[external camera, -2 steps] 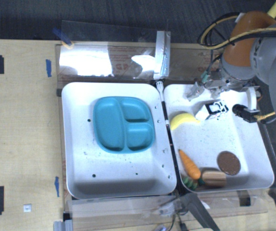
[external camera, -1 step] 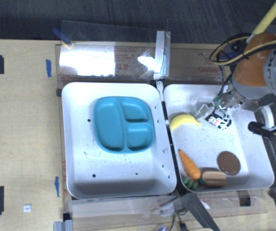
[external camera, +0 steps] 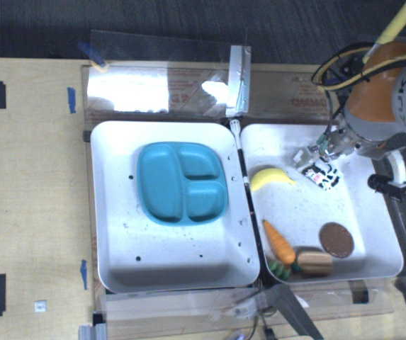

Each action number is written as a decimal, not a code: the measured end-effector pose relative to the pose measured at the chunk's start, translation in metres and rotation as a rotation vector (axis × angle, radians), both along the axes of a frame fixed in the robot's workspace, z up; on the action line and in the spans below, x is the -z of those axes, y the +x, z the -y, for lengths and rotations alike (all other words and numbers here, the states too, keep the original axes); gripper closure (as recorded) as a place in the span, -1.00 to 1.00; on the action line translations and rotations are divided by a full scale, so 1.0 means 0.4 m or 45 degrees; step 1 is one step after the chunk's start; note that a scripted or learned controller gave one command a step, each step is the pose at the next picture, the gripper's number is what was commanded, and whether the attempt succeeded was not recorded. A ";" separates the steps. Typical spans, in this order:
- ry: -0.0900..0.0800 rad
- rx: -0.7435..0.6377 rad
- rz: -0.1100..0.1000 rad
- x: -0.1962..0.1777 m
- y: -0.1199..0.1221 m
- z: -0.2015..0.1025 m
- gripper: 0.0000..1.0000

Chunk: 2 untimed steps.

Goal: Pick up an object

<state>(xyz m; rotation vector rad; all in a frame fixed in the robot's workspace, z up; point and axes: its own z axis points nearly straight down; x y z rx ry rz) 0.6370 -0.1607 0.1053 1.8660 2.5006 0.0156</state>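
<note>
The right bin (external camera: 373, 261) holds a yellow banana (external camera: 270, 179) near its left wall, an orange carrot (external camera: 279, 242) with green leaves, a tan bread-like piece (external camera: 314, 261) at the front, and a brown round disc (external camera: 336, 239). My gripper (external camera: 321, 163) hangs low over the back middle of this bin, to the right of the banana. Its black and white fingertips (external camera: 324, 176) point down and left toward the bin floor. Nothing shows between them.
The left bin (external camera: 117, 253) carries a blue divided plate (external camera: 183, 182). A clear plastic wall (external camera: 160, 83) stands behind the bins. Yellow and black cables (external camera: 344, 66) loop around the arm at the upper right.
</note>
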 end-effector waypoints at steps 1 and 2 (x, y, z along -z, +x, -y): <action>0.011 0.101 -0.016 -0.211 0.082 -0.263 1.00; 0.011 0.285 -0.030 -0.246 -0.096 -0.365 1.00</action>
